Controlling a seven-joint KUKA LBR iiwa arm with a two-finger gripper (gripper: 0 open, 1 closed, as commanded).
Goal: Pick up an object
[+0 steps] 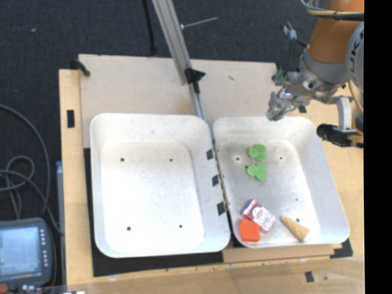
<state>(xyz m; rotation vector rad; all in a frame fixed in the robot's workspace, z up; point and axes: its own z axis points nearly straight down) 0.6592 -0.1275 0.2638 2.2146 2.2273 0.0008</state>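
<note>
The worktop (72,182) is a light wooden bench top, seen at a slant, with dark carpeted floor beyond its far and left edges. A paler board (135,81) lies flat on its rear part. In front of that board two shallow white bins sit side by side, their inner rims touching: the left bin (98,164) and the right bin (327,182). A black mat (98,263) shows beneath the bins along their near and left edges. Small black tape marks (70,119) are stuck to the wood near the left edge. A slim aluminium post (174,35) rises at a tilt from behind the bins' junction.
</note>
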